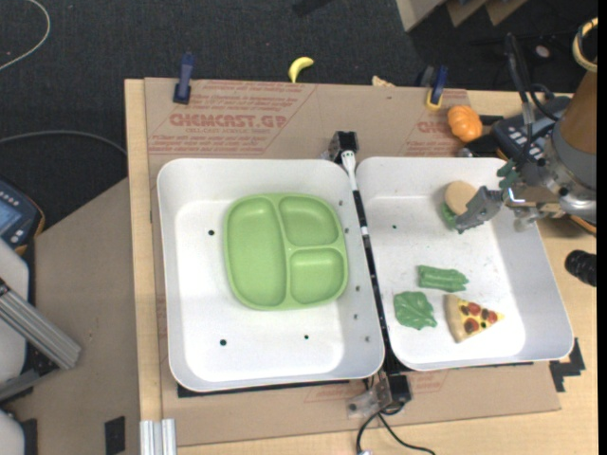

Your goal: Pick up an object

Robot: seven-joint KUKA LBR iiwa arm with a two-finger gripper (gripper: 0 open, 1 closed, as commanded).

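The right bin (pixel 531 344) holds several toy foods. At its far side lies a tan round piece with a green edge (pixel 458 197). Nearer the front are a green pod (pixel 442 277), a green leaf (pixel 414 309) and a pizza slice (pixel 471 318). My gripper (pixel 498 210) hangs low over the bin's far right part. It is open, and its left finger (pixel 473 212) rests against the tan piece's right side. Nothing sits between the fingers.
In the left bin (pixel 190 349) lies a green divided plate (pixel 285 250). On the cardboard behind the bins sit an orange toy (pixel 464 121) and a yellow banana (pixel 301 66). Blue clamps (pixel 183 78) grip the board's far edge. Cables run between the bins.
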